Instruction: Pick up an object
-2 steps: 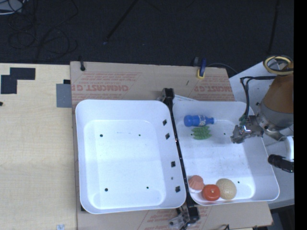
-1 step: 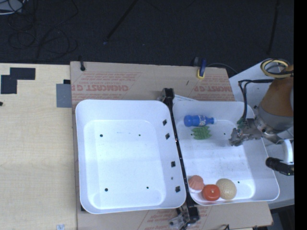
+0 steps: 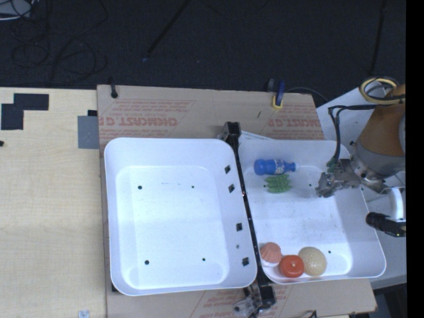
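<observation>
Down at the front edge of the right bin point(image 3: 371, 260) there's a little cluster: a red tomato-looking ball point(image 3: 291, 265) in the middle, a pinkish shell-like thing point(image 3: 270, 252) touching it on the left, and a pale yellowish ball point(image 3: 313, 260) snug on its right. All three sit against the bin's near wall.

Further back in the same bin, a blue bottle point(image 3: 273, 167) lies on its side, with a small green leafy piece point(image 3: 279, 184) just in front of it, nearly touching. Bare white floor sits between those two and the front cluster, so nothing is really boxing them in.

Left bin point(image 3: 169, 152) is right alongside, both sitting on cardboard point(image 3: 179, 114).

Gripper point(image 3: 326, 185) is low over the right bin's far right side, near the wall, well apart from the front cluster and off to the right of the bottle. Honestly can't tell if it's open or closed, too small and dark, and I see nothing in it.
</observation>
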{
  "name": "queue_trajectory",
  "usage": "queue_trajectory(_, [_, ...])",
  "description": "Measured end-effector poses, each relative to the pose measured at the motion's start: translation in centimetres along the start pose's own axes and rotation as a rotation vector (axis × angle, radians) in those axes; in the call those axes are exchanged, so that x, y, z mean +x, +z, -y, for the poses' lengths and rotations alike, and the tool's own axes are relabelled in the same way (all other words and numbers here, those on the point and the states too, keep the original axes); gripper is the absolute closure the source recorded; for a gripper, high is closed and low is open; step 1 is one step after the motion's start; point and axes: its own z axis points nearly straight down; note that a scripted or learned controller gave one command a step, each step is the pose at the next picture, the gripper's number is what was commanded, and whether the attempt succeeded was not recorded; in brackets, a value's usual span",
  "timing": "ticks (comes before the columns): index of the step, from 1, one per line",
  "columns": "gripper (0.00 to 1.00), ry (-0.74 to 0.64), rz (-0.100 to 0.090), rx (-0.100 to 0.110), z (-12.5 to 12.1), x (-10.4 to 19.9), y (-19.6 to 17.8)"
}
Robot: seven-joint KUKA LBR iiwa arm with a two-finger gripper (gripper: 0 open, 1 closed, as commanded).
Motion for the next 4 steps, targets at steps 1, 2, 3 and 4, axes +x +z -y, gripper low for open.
queue_trajectory(1, [1.00,0.000,-0.001,0.004,0.1,0.1,2.2])
queue_trajectory(2, [1.00,0.000,0.001,-0.003,-0.3,-0.1,-2.1])
queue_trajectory(3, [0.00,-0.001,0.000,0.001,-0.3,0.0,-1.8])
queue_trajectory(4, [0.00,0.004,0.005,-0.011,4.6,-0.2,-15.8])
